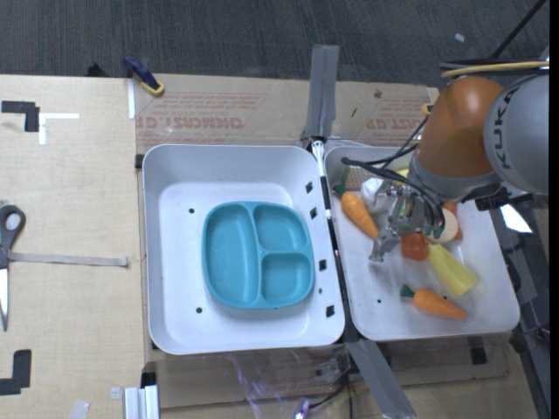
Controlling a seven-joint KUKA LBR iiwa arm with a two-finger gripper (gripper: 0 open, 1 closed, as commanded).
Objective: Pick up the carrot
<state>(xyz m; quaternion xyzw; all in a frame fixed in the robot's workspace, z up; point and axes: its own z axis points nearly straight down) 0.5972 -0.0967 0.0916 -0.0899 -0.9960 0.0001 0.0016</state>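
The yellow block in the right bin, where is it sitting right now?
The yellow block lies in the right bin, just right of the red ball and above the nearer carrot.

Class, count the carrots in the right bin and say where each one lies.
2. One carrot lies near the bin's left wall, left of the gripper. The other carrot lies near the front edge. The arm may hide more.
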